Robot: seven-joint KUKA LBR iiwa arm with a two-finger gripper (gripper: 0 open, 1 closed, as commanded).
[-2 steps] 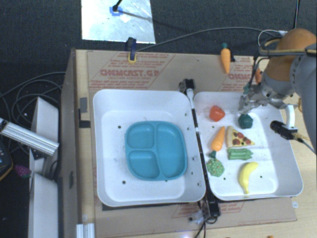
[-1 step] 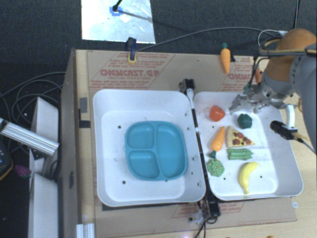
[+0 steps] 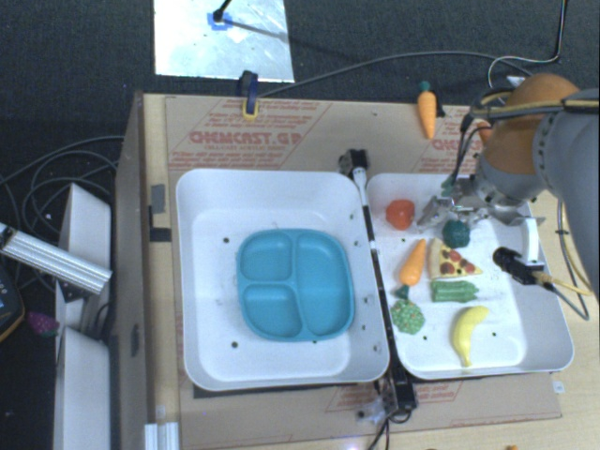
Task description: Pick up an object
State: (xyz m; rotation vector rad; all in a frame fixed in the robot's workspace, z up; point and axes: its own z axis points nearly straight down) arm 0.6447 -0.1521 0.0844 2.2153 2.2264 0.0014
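1. Two white bins are sitting side by side on the counter (image 3: 234, 125): the left bin (image 3: 202, 251) is holding a blue divided plate (image 3: 295, 284), and the right bin (image 3: 544, 336) is holding toy foods.
2. A teal round toy (image 3: 457, 233) is lying directly under the gripper (image 3: 455, 209), with a red tomato (image 3: 400, 214) to its left and a pizza slice (image 3: 454, 264) just below.
3. Whether the gripper is gripping anything, I cannot tell.
4. Dark carpet is surrounding the counter.

Light: even overhead brightness is thrown across both white bins (image 3: 281, 190).
Glare: a hot patch is seen on the foil sheet (image 3: 223, 26) behind the bins.
Focus: a slight overall softness is noted.
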